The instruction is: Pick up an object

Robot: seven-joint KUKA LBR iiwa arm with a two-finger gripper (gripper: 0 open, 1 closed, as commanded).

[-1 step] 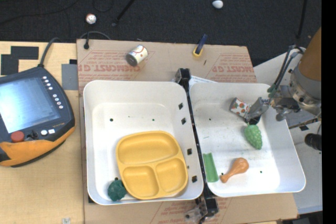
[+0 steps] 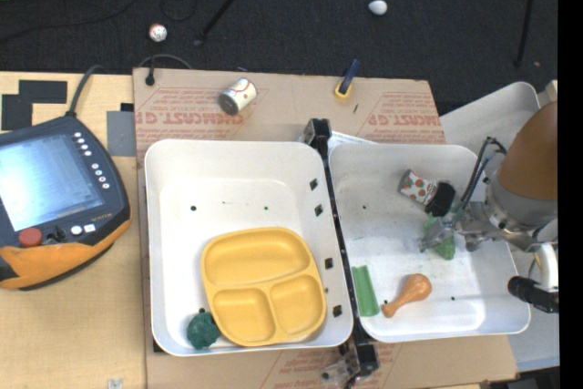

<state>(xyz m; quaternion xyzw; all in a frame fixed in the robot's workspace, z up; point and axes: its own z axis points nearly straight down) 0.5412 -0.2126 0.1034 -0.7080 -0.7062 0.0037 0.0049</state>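
Gripper (image 2: pixel 440 240) low in the right bin (image 2: pixel 383 168), down on a small green piece (image 2: pixel 445 248).

I reach in from the right, my tip sits mid-bin on that green piece, but I cannot tell how wide my jaws stand or whether anything is between them, too dark and cluttered there. Other candidates nearby: a red-and-white spotted cup (image 2: pixel 417 187) just up-left of me, a green stick (image 2: pixel 364 290) by the bin's left wall, an orange drumstick toy (image 2: pixel 408 294) near the front. Left bin (image 2: pixel 173 168) has a yellow divided plate (image 2: pixel 262 285) and a dark green lump (image 2: pixel 202 329) at its corner. Risks as I judge them: the green piece is small and could squirt sideways or slip out on the lift; my wrist could nudge the cup.
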